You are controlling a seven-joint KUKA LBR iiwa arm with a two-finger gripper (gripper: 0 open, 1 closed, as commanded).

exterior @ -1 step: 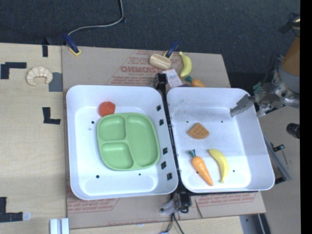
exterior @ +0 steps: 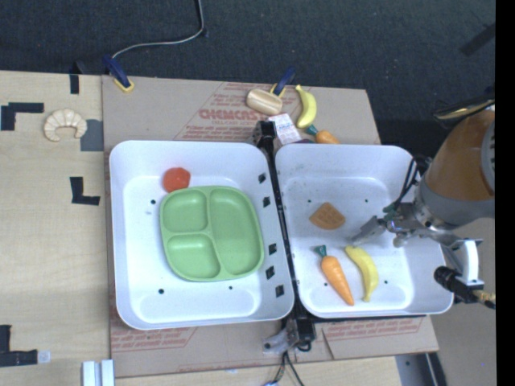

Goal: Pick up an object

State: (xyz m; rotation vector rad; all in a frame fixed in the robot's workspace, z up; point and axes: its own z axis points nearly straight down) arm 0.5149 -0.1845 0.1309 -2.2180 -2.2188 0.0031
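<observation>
Bins (exterior: 133, 167): white, smooth glossy plastic.
Tray (exterior: 212, 233): green matt plastic.
Bench sheet (exterior: 201, 107): brown printed cardboard.

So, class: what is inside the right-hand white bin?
A carrot, a banana and a brown flat piece lie inside the right bin; the gripper covers some floor.

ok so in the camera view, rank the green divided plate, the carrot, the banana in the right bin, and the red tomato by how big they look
Largest to smallest as they look:
1. green divided plate, by far the largest
2. carrot and banana, lying side by side in the right bin; they look about the same length, so I won't rank them
3. red tomato, the smallest
</observation>
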